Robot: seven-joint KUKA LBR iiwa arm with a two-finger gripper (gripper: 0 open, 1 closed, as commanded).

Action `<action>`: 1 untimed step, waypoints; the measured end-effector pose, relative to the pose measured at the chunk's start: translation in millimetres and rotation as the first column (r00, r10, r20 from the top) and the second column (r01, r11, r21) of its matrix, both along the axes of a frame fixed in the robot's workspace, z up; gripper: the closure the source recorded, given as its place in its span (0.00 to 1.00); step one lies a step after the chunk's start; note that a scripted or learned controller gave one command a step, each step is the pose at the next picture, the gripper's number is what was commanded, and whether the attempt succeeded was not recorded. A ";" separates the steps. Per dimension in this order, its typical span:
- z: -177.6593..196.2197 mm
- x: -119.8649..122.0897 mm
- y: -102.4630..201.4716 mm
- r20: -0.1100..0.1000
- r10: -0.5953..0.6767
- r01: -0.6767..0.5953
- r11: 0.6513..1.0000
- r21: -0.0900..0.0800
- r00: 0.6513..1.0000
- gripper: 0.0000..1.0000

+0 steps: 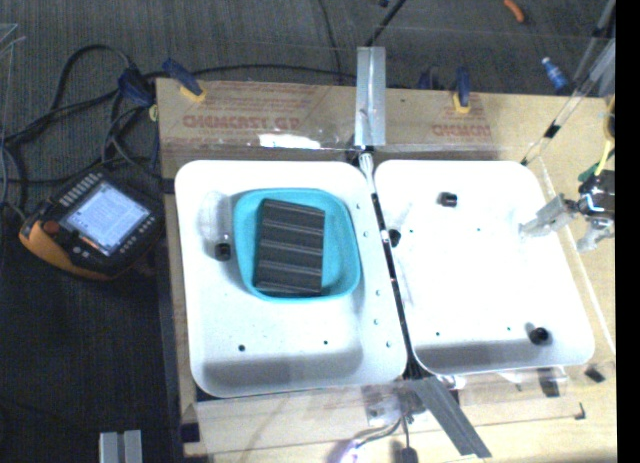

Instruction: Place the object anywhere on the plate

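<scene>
A square blue plate (343, 251) sits in the left bin (290, 361). A dark grey ridged block (290, 246) lies flat on the middle of the plate. My gripper (573, 215) is at the far right, over the right rim of the right bin (480, 281), well away from the plate and the block. I see nothing held in it.
A clear, pale object (212, 214) and a small black piece (222, 249) lie just left of the plate. Two small black pieces (447, 199) (538, 334) rest in the right bin. A handheld control pendant (95, 223) lies on the floor to the left.
</scene>
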State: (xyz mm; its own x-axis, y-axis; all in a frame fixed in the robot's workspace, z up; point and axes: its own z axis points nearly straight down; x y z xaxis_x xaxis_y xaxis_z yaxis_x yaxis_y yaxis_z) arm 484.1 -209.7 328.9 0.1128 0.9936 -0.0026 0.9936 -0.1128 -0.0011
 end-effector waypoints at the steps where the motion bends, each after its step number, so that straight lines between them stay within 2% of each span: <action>1: 0.0 0.0 0.0 0.000 0.000 0.000 1.000 0.000 1.000 0.00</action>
